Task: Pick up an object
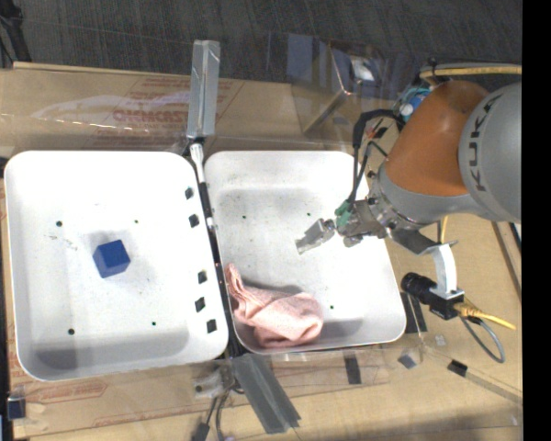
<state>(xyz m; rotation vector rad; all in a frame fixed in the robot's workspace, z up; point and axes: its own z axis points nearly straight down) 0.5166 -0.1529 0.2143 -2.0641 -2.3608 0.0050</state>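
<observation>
Where the right bin (pixel 367 182) meets the lower middle of the frame, a pink cloth (pixel 274 312) is bunched: judged soft, light, best pinched at a raised fold. Pincer (pixel 314 236): state cannot be told.

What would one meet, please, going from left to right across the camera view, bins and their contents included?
Left bin → blue cube → right bin → pink cloth → gripper → arm.
</observation>
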